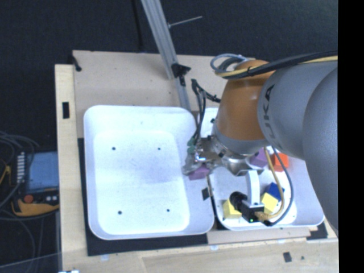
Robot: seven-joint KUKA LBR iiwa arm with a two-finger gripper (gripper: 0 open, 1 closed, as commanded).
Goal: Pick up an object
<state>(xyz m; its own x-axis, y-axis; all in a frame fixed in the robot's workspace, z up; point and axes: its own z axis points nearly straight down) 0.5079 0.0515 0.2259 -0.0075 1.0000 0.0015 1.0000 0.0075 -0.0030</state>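
My gripper (195, 159) hangs at the left rim of the right bin (307, 212), just over the gap between the two bins. A small purple object (199, 174) shows directly under its tip, touching or nearly touching it; whether it is held is unclear. The wide grey arm with its orange band hides most of the right bin. In the uncovered part lie a yellow block (230, 210), a blue and yellow block (272, 194), an orange piece (279, 161) and a pale purple piece (259, 158).
The left bin (136, 164) is a broad white tray beside the gripper. A slanted grey metal rail (165, 44) rises behind the bins. Cables and a blue device (42, 172) lie off the bench at the left.
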